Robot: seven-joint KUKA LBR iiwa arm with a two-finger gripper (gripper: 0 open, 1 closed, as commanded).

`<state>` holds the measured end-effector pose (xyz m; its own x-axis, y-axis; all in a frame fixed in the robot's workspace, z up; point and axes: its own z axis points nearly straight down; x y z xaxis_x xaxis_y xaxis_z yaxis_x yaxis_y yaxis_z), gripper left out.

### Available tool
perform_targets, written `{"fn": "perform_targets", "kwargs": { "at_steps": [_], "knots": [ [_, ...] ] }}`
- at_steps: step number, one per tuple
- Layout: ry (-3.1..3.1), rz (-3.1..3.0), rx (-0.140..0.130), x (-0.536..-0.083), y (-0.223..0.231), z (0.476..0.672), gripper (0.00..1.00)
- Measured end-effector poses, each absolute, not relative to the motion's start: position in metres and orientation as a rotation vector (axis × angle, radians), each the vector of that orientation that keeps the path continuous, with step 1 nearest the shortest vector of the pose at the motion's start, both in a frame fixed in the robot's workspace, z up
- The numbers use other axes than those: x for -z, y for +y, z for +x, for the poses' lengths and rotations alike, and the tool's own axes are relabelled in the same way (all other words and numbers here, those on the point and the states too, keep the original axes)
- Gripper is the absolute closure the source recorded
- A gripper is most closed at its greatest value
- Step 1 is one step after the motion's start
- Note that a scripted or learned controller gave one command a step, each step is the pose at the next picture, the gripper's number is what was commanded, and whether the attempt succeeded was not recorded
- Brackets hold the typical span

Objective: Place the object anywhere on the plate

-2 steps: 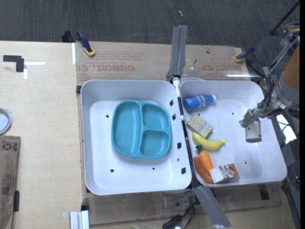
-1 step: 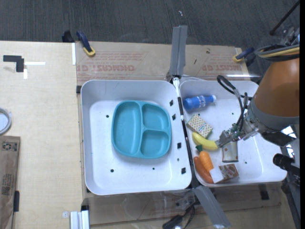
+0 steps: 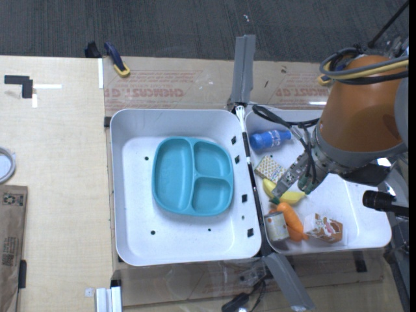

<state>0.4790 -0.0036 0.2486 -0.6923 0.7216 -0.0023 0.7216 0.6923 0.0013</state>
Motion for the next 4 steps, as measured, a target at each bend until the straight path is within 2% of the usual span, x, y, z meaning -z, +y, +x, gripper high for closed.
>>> {"fn": "perform_targets", "kwargs": {
  "at_steps": [1, 2, 3, 4],
  "knots": [
    [3.013, 0.895, 0.002, -0.219, 0.072, 0.478, 1.0],
    [3.072, 0.651, 0.0, -0.236, 0.148, 0.479, 1.0],
    [3.082, 0.614, 0.003, -0.219, 0.229, 0.478, 1.0],
    [3.111, 0.426, 0.001, -0.212, 0.228, 0.527, 1.0]
  ]
}}
